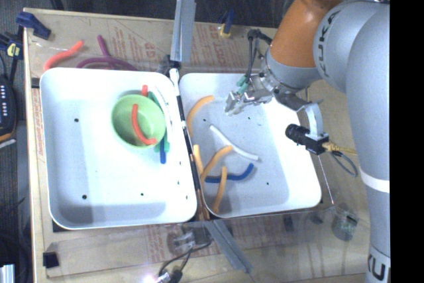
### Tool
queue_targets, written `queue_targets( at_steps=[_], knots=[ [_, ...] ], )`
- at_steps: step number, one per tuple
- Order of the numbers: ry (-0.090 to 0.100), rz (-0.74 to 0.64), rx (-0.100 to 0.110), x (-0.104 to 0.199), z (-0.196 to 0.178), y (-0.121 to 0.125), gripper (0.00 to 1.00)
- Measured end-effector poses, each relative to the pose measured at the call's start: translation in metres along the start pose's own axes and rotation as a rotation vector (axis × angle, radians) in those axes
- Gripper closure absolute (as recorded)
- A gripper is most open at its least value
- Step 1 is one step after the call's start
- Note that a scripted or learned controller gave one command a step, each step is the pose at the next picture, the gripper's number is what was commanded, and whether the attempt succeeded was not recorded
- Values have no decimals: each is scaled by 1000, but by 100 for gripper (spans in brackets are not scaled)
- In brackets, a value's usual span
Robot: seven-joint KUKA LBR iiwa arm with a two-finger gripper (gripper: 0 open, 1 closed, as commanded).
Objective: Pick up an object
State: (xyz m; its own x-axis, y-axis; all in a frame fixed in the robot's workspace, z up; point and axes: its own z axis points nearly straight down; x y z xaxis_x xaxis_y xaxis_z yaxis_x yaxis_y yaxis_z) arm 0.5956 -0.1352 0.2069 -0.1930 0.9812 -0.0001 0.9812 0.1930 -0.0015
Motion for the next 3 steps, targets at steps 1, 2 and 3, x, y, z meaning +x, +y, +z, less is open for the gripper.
queue_targets(
  at_steps=[1, 2, 3],
  knots=[
    [0, 0, 0, 0, 0, 0, 0],
    [1, -62, 1, 2, 115, -66, 0],
    [-14, -121, -5, 33, 113, -114, 0]
  ],
)
